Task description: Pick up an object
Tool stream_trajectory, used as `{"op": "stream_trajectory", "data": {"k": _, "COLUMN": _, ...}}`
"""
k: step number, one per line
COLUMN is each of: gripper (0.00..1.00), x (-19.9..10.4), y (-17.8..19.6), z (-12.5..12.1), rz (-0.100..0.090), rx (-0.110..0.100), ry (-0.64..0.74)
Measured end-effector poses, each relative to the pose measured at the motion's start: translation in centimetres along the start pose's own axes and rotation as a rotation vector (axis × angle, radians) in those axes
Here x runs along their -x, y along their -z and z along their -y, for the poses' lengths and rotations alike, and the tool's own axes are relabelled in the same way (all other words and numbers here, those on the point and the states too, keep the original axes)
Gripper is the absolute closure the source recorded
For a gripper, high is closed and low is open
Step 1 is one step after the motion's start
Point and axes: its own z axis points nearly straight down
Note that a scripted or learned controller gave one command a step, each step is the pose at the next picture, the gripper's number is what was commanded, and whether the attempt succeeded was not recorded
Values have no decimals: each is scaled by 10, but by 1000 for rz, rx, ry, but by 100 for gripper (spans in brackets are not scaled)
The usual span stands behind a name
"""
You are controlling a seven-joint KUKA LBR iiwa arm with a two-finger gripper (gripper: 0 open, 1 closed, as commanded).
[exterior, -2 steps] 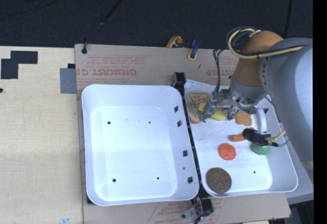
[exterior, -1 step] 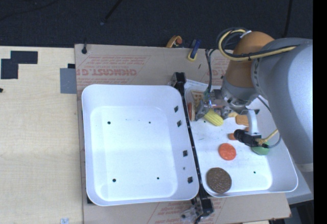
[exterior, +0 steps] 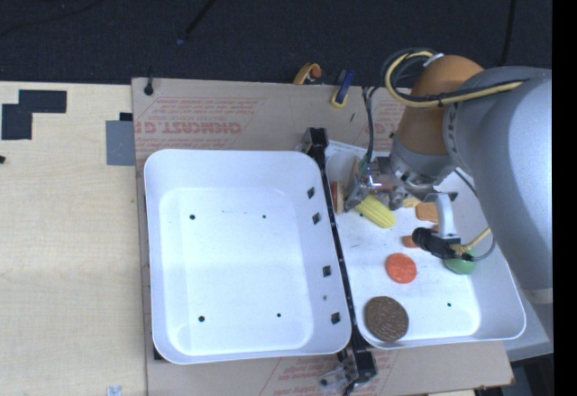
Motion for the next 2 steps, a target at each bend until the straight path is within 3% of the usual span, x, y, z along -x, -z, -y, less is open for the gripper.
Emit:
{"op": "stream_trajectory", "data": {"k": 1, "gripper": 100, "x": -4, "y": 9, "z": 0, "rz": -8, "rx": -2, "ry": 3}}
{"op": "stream_trajectory", "data": {"k": 2, "gripper": 100, "x": -74, "y": 106, "z": -3, "rz": -17, "rx": 10, "ry": 10}}
